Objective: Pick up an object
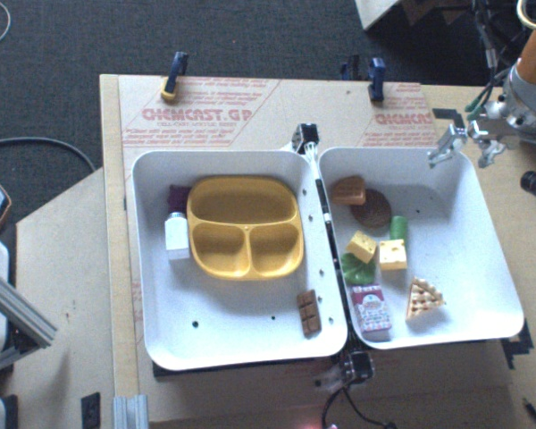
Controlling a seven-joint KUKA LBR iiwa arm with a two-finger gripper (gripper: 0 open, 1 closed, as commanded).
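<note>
My gripper (464, 153) hangs over the far right corner of the right bin (487, 239), open, with nothing between its fingers. Below and to its left in that bin lie a brown bun piece (348, 189), a dark round cookie (372, 210), a green stick (398, 229), two yellow cheese cubes (362, 246) (393, 255), a green leaf (355, 269), a red and white packet (371, 311) and a tan wedge (423, 298). None of them touches the gripper.
The left bin (152, 311) holds a yellow divided plate (245, 226), a white bottle (177, 236), a dark purple item (179, 195) and a chocolate bar (308, 313). Clamps (376, 77) stand at the board's far edge. The bins' shared rim (326, 231) runs between them.
</note>
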